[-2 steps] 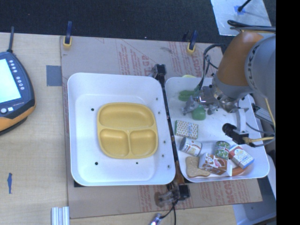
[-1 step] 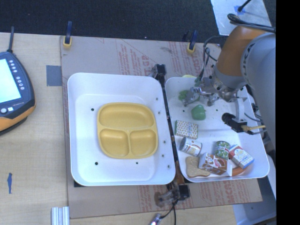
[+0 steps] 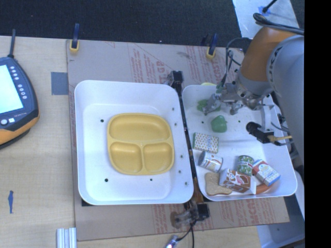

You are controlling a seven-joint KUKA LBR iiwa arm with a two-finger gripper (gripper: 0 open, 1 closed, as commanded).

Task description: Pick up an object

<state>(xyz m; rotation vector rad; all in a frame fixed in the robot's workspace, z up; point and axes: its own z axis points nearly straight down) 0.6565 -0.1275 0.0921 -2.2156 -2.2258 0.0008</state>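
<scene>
My gripper hangs low over the far part of the right bin, reaching in from the right. A small dark green thing lies right at its left tip; whether it is gripped is unclear. A green pepper-like toy sits just in front of the gripper, apart from it. A yellow-green thing peeks out at the bin's far rim.
Nearer in the right bin lie a patterned box, a small can, a bread slice, a green can and cartons. The left bin holds a yellow divided plate. A pendant lies at far left.
</scene>
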